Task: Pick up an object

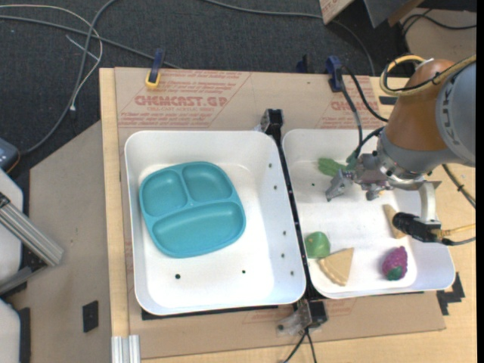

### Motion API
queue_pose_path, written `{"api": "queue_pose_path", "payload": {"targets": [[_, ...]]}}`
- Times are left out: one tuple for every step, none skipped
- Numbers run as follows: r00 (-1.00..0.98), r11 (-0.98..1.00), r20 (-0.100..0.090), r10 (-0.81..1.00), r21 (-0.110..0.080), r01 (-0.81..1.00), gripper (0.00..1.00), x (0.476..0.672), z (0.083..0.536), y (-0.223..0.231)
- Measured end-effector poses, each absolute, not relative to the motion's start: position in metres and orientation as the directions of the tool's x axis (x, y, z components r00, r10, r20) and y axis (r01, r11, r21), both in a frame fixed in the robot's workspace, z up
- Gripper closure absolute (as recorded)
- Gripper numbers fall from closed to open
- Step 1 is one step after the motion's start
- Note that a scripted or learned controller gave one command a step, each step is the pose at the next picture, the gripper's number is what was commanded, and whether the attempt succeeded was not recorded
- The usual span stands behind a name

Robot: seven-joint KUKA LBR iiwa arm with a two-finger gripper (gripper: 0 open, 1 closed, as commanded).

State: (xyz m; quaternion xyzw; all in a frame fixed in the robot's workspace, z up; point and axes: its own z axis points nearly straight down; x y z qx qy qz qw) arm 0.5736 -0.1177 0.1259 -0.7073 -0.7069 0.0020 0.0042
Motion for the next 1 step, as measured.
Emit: {"api": "queue_pose_path", "payload": {"targets": [[0.001,-0.001,0.002,1.0,-0.005,1.0,0.0,0.5731,0.0832,-0.1172]]}}
